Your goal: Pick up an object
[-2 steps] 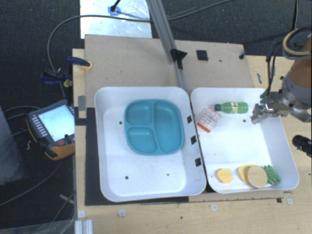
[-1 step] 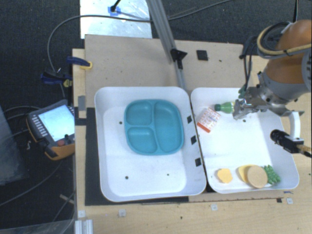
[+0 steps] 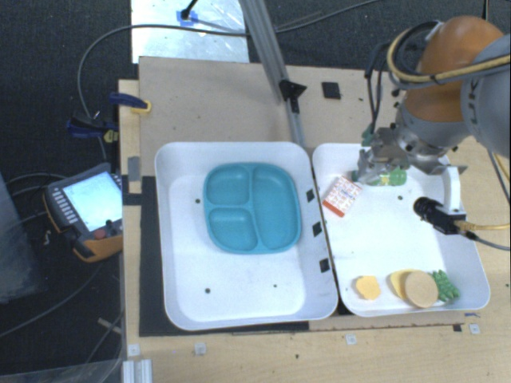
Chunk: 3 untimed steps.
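In the right bin (image 3: 399,238), a small red-and-white box (image 3: 341,195) lies near the top left corner. A yellow-green object (image 3: 392,179) lies close to its right, partly under my gripper (image 3: 370,168). The gripper hangs low over the bin's top edge, just above and right of the box. Along the bin's front edge sit a small yellow round piece (image 3: 367,287), a tan round piece (image 3: 417,288) and a green piece (image 3: 445,286). Nothing visibly sits in the gripper.
The left bin (image 3: 184,278) holds a blue divided plate (image 3: 252,207). A black fitting with a cable (image 3: 435,214) juts over the right bin's right side. A grey pole (image 3: 267,46) slants across the bench behind the bins.
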Each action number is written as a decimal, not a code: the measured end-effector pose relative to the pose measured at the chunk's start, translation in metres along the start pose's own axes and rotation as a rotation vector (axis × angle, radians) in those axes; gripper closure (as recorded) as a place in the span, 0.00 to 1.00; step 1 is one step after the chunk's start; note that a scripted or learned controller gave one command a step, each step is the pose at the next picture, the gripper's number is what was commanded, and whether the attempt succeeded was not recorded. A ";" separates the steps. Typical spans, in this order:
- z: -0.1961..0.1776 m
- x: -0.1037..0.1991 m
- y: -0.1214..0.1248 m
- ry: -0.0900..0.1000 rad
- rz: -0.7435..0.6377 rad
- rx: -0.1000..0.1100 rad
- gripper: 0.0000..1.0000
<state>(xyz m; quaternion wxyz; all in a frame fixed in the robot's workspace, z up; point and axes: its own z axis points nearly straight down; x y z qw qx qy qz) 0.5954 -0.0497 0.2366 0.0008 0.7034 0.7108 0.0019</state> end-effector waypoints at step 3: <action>0.007 0.153 0.050 0.002 0.000 -0.001 1.00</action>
